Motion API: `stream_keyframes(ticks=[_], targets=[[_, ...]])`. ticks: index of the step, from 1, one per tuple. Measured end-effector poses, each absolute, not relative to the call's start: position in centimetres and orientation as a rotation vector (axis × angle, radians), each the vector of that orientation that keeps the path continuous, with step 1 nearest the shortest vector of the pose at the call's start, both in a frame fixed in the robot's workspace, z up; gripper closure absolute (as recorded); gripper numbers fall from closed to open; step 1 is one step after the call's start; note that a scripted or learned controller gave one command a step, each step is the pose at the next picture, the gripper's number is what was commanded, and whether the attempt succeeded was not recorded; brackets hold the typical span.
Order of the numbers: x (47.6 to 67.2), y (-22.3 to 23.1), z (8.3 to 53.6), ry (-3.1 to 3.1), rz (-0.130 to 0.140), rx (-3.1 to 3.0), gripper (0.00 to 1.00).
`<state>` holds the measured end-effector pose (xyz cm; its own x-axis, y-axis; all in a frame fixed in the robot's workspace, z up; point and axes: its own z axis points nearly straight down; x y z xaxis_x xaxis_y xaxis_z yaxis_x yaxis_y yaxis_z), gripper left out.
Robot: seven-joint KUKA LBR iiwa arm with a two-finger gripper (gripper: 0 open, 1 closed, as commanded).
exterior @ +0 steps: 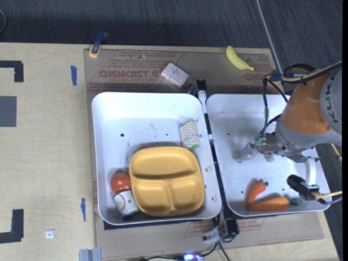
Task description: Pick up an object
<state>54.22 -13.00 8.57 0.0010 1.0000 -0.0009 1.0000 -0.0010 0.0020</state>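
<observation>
While the arm hangs over the right bin, nothing is lifted yet.
Gripper: gripper [246, 153] low over mid floor of right bin [239, 110]; fingers apparently slightly apart, nothing between them.
Nearest objects: two carrots [256, 191] and [270, 204] along the bin's front edge, apart from the gripper.
Left bin [109, 145]: yellow tray [166, 179], small packet [189, 133].
Progress: grasp and lift both remain.

Red print reading "CHEMCAST" runs along the far edge of the brown cardboard sheet [130, 73] beneath the bins.
</observation>
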Motion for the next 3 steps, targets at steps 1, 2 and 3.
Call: stream_keyframes(ticks=[1,2,3], targets=[[50.6,-9.3,8.6,2.221,0.003,2.221,0.0],[49.2,-9.2,8.6,2.22,0.005,2.219,0.0],[48.2,-9.7,8.6,2.219,0.006,2.218,0.0]])
